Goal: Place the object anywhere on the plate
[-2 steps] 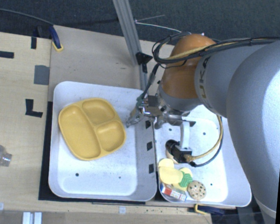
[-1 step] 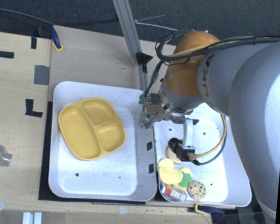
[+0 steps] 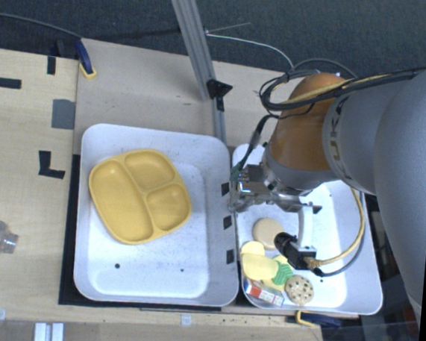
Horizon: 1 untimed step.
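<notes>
Hovering over right bin, arm wrist above food pile, gripper state can't tell, plate in left bin, long axis running upper-left to lower-right, nothing on it.

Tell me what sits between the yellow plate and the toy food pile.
In the camera view, bare bin floor, then the two bins' adjoining rims, separate the plate from the toy food.

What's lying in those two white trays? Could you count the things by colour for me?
Yellow: 2, the divided plate in the left bin and a yellow toy food piece in the right bin
Beige: 1, a round piece
Brown speckled: 1, a cookie
Green: 1, a small piece
Red and white: 1, a small piece
Total: 6
</notes>
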Motion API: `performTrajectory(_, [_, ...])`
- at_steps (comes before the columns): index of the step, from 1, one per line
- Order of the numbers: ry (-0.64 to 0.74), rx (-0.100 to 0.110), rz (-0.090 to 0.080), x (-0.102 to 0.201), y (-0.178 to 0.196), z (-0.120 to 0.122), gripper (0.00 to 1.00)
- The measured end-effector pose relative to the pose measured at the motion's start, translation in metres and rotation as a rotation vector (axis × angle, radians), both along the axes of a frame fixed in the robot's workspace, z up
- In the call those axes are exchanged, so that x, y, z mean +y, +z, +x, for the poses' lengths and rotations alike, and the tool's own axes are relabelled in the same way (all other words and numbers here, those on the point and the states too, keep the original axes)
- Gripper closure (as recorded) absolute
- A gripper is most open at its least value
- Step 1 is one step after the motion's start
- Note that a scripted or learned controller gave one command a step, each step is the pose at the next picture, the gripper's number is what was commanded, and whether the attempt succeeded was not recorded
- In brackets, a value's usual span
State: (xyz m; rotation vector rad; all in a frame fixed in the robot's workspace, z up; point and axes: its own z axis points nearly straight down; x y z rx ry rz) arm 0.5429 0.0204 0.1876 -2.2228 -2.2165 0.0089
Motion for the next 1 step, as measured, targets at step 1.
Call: performTrajectory(1, [0.003,-0.001,0.001,0.0001,0.0006,-0.0188,1.00])
